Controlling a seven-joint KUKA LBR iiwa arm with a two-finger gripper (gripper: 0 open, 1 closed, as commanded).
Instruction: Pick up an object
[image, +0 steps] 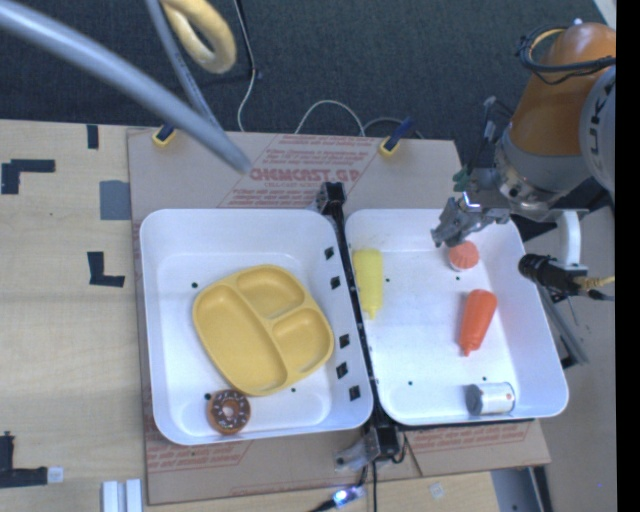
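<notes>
My gripper (455, 232) hangs over the far side of the right bin (420, 395), directly above a small round orange-red object (463, 257). Its fingertips sit just over that object's top edge. An orange carrot (476, 320) lies in the same bin toward the right. A yellow corn-like piece (369, 281) rests along the bin's left wall. A short grey-and-white cylinder (490, 399) lies near the front right corner.
The left bin (160, 300) holds a yellow divided plate (262, 326) and a chocolate doughnut (228, 411) at its front. A black divider (345, 300) runs between the bins. A grey pole (120, 70) crosses the upper left.
</notes>
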